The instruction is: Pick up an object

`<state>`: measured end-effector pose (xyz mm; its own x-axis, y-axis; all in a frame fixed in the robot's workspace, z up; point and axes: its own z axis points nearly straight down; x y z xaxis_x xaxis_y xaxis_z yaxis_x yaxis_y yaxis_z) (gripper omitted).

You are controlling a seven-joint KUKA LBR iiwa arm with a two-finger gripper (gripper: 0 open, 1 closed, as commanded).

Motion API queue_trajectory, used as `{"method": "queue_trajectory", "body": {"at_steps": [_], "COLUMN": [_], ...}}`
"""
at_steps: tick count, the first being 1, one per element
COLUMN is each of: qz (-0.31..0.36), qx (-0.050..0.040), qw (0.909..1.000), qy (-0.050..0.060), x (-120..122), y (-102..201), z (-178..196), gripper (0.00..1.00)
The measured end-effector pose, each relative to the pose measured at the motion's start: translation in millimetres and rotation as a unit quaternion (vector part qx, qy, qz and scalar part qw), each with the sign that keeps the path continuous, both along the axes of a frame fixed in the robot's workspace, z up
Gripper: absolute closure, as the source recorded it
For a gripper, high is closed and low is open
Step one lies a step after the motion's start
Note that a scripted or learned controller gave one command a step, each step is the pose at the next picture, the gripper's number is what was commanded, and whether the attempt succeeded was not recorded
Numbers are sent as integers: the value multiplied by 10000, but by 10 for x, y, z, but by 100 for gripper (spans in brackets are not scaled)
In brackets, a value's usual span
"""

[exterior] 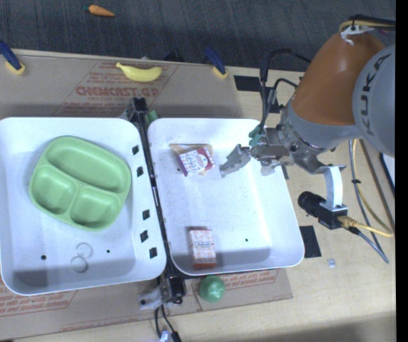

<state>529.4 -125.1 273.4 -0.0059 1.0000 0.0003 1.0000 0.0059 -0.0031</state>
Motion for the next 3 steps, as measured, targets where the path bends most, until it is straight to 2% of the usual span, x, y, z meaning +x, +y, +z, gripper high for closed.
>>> {"method": "queue_trajectory", "body": {"at_steps": [1,2,3], "qz": [2,5,-7], "qx": [1,-6,-5], "qw": [10000,10000,10000], "qy": [8,-31,8], "x": [-536,160,-197], "y": [235,587,-90], "z": [-913,292,-780], "gripper": [0,0,0]}}
